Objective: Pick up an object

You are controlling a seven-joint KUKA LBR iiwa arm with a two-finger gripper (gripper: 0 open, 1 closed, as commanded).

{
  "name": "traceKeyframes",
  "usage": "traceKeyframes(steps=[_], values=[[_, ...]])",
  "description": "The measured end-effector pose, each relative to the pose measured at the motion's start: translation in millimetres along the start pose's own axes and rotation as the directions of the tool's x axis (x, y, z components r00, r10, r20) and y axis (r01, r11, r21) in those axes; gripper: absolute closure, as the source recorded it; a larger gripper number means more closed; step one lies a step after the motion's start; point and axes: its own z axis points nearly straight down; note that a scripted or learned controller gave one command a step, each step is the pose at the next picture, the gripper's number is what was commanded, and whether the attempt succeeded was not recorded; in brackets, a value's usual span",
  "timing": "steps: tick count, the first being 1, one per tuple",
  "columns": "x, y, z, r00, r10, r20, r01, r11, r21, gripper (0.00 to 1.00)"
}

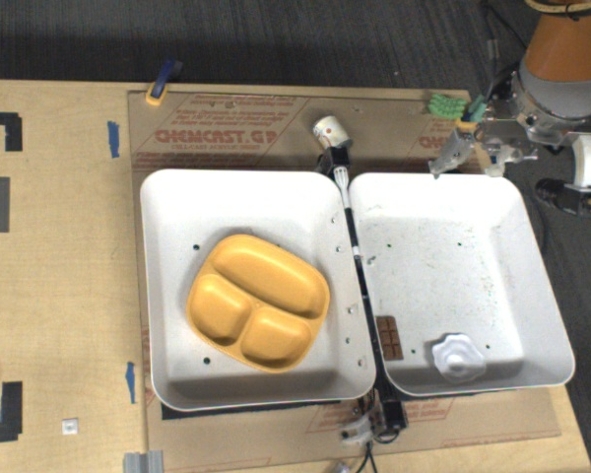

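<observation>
So three things are sitting in the bins. The big one is a yellow divided plate [259,301], glossy plastic with three compartments, lying flat and turned at an angle in the middle of the left bin [167,264]. In the right bin [443,235], down at about 6 o'clock, there's a small white cap-like piece [456,355] near the front wall. A little brown chocolate-bar-looking block [388,337] lies flat at roughly 8 o'clock, just beside the bin's left wall and near the white piece.
</observation>
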Motion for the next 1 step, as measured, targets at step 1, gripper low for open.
traceKeyframes(steps=[1], values=[[17.5,-51.4,167.9,0.997,-0.081,0.0,0.081,0.997,-0.001,0.0]])
